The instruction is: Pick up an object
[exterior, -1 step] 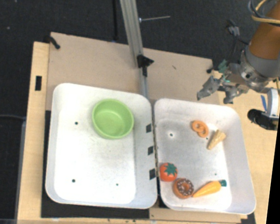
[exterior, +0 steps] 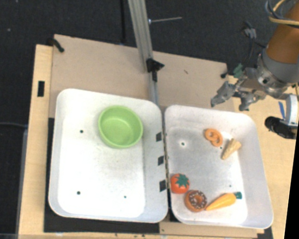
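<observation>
Nearest my camera is the front rim of the left bin (exterior: 99, 212), sitting on the bench (exterior: 39, 129).

Left to right from my view:

- Left bin: holds a green bowl (exterior: 120, 127), upright, in the far half toward the centre. Bowl stands well apart from everything else. Bin floor shows a few small dark dots.
- Between the bins: a metal post (exterior: 141, 33) slants up from the far end of the seam toward the top of my view. Black clips sit along the seam.
- Right bin (exterior: 254, 157): five pick candidates, in two groups.
  - Near corner by the seam: red tomato (exterior: 179, 183) with green top, against the left wall.
  - Just beside it, right and slightly nearer me: chocolate donut (exterior: 195, 200).
  - Orange carrot (exterior: 222, 201) lies tilted, its tip touching or almost touching the donut, green end pointing right.
  - Far half: orange pretzel-like ring (exterior: 213, 136), and just beside it on the right a tan stick-shaped piece (exterior: 231, 149). I can't tell whether these two touch.
- Arm: comes in from the right, orange band at top right. Gripper (exterior: 231, 101) hovers above the far edge of the right bin, beyond the ring, apart from all objects. Fingers look spread, nothing between them. No object is lifted; all five lie on the bin floor.
</observation>
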`<action>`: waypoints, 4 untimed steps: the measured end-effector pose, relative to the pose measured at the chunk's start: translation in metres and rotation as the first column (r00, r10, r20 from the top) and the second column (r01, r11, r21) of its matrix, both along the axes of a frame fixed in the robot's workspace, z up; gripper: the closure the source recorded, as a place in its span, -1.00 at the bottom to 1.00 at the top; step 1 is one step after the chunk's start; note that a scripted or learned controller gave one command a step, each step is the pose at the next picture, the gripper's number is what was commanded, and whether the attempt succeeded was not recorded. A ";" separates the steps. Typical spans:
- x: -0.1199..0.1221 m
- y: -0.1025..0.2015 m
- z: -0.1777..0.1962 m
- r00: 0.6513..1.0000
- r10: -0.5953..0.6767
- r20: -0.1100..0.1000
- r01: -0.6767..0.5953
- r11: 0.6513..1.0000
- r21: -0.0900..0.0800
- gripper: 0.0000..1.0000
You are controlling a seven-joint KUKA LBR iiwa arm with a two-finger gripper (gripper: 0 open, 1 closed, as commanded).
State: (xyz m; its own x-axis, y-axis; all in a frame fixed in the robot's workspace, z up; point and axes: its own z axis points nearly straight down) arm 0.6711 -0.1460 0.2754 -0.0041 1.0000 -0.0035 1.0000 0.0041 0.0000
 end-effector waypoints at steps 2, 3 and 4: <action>0.000 0.003 -0.105 1.000 -0.004 -0.004 0.004 1.000 0.002 -1.00; -0.001 -0.006 -0.151 1.000 -0.005 -0.003 0.005 1.000 0.001 -1.00; 0.001 -0.007 -0.136 1.000 -0.005 0.005 0.005 1.000 -0.001 1.00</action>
State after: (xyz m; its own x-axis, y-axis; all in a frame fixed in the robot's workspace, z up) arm 0.6721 -0.1531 0.1397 0.0012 1.0000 -0.0042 1.0000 -0.0012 0.0048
